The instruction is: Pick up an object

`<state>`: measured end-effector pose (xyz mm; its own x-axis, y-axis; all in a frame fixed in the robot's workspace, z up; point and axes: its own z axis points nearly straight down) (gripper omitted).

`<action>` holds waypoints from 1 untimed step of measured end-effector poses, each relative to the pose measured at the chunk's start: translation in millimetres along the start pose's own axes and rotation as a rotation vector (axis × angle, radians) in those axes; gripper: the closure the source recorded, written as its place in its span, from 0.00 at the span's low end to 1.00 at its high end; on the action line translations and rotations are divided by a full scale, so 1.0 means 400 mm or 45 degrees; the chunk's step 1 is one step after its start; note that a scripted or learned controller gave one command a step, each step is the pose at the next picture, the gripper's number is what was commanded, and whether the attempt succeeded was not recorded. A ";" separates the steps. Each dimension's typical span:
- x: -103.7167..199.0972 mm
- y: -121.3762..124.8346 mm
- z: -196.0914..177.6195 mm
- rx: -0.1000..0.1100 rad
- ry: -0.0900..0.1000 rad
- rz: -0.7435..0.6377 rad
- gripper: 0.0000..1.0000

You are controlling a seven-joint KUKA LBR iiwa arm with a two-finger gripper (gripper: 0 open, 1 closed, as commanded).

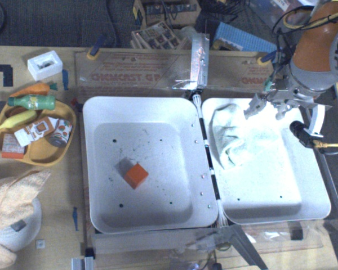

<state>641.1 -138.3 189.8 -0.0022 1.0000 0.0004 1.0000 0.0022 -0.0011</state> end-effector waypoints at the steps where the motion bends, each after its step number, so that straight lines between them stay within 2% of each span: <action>1: -0.033 0.008 0.160 -0.002 -0.001 -0.441 0.00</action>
<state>644.4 -151.6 125.9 -0.3417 0.9398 0.0001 0.9398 0.3417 0.0003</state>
